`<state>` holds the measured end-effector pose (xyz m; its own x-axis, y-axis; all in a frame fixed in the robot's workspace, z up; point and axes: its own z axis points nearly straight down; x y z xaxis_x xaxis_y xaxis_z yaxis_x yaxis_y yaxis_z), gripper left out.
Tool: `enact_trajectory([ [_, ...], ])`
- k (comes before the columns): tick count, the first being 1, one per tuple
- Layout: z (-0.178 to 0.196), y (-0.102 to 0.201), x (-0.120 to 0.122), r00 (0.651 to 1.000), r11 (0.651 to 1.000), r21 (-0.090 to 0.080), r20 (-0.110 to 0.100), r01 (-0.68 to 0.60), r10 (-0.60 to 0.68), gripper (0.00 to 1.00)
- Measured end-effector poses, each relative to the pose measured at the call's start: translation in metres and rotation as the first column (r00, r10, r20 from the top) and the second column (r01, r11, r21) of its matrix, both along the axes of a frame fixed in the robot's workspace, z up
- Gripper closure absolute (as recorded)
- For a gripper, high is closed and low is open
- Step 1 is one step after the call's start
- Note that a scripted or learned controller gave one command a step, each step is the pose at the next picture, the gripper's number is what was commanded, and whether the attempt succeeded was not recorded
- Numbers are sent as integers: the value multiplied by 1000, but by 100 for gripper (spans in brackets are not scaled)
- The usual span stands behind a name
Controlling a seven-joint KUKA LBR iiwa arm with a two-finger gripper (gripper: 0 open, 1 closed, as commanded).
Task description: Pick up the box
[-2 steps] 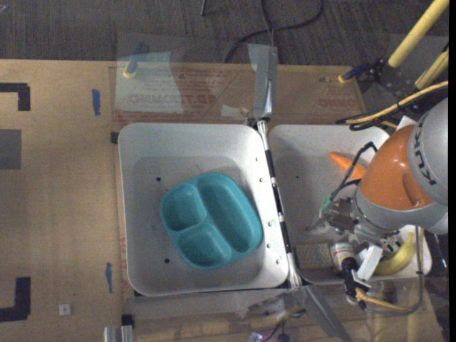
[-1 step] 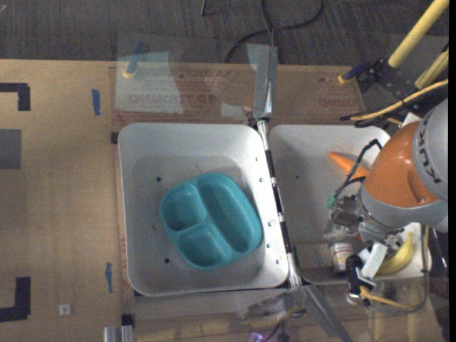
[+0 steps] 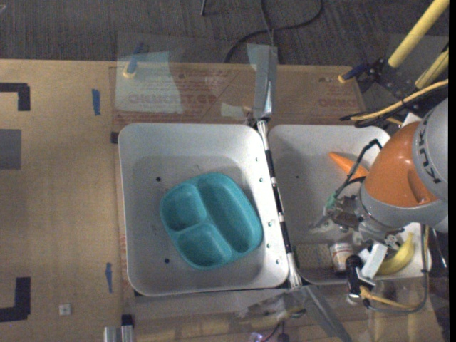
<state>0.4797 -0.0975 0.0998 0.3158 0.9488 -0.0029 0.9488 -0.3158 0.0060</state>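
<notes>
My gripper [image 3: 348, 235] hangs low over the front part of the right bin [image 3: 299, 162], under the grey and orange wrist. Just below it a small pale thing with a reddish label [image 3: 340, 251] lies on the bin floor, mostly covered by the wrist. I cannot tell whether it is the box, or whether the gripper touches it.
An orange carrot-like piece [image 3: 343, 161] lies at the back of the right bin. A yellow banana [image 3: 397, 256] sits at that bin's front right corner. The left bin [image 3: 142, 162] holds a teal divided plate [image 3: 210, 221]. The bins' shared wall [image 3: 274, 198] runs close to the gripper's left.
</notes>
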Motion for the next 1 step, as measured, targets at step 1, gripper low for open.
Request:
enact_trajectory([
  [1, -12, 1, 1, 980, 980, 5, -1, -201, 201, 0],
])
